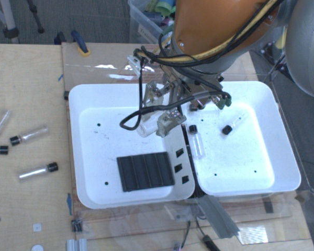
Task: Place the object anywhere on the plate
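Note:
A dark ribbed rectangular plate [145, 171] lies flat in the front of the left bin [89, 156]. My gripper [165, 121] hangs over the right part of that bin, just behind the plate and close to the divider between the bins. A pale translucent shape [145, 128] shows right at its left side; whether it is held is unclear. In the right bin [261, 161] lie two clear vials with black caps, one [196, 141] beside the divider and one [232, 125] farther right.
A black cable [132, 120] loops down from the wrist over the left bin. Several clear vials [37, 170] lie on the wooden bench to the left. A plastic box of items [154, 7] stands behind the bins, and a blue clip [81, 45] lies at the back left.

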You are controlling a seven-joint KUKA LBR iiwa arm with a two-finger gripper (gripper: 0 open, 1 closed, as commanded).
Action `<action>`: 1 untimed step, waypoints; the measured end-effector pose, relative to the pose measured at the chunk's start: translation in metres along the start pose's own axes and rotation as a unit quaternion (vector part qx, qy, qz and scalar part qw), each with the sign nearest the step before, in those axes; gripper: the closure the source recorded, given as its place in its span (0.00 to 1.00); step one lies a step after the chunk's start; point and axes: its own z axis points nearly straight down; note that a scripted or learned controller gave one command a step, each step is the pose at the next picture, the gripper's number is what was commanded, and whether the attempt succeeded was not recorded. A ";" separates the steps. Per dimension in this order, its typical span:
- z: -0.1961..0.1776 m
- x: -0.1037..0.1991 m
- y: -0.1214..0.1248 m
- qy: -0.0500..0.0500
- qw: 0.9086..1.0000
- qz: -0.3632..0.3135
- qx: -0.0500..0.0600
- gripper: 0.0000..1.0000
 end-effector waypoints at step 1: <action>0.012 0.023 -0.014 0.003 0.986 -0.169 -0.001 1.00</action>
